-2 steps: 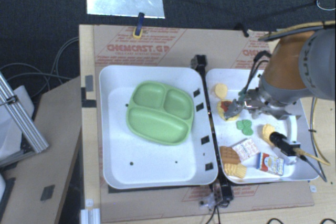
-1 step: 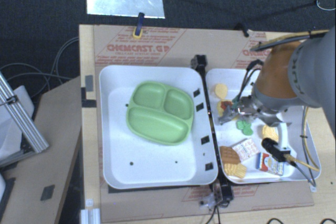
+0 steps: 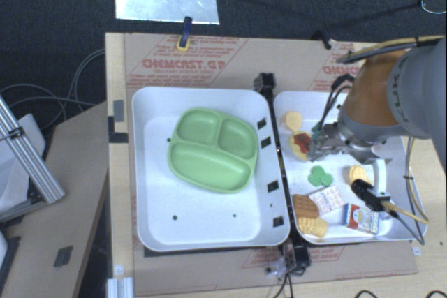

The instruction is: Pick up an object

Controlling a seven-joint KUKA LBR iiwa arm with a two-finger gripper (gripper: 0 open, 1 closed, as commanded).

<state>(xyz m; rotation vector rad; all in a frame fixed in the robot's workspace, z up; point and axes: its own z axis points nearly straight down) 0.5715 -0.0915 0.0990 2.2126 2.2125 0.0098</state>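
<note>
Front of the right bin [image 3: 349, 239] first: a waffle-like biscuit [image 3: 312, 227] sits nearest us, well short of the pincer [image 3: 314, 144], with a second biscuit [image 3: 304, 205] just behind it. Beside them lie a small white packet [image 3: 328, 200] and a blue-and-white carton [image 3: 361, 218], both on the near side of the pincer and apart from it.

Moving in, a green piece [image 3: 320, 176] lies close under the pincer on its near side, and a yellow piece [image 3: 358, 173] sits further toward the arm.

And here's the action: the pincer is down low in the bin, with a red piece [image 3: 302, 143] right at its tip, just beside it or possibly touching. From this slant the tip is a dark blur, so I can't tell whether the pincer is wide or narrow, nor whether it has anything.

Just beyond the tip lies a pale yellow piece [image 3: 293, 121]. Off past the divider, the left bin [image 3: 202, 220] carries a green plate [image 3: 213, 150], well apart from the pincer.

My read is that the approach looks done and the red piece is the likely target. The grasp isn't confirmed, nothing is seen raised, and the lift is yet to come.
</note>
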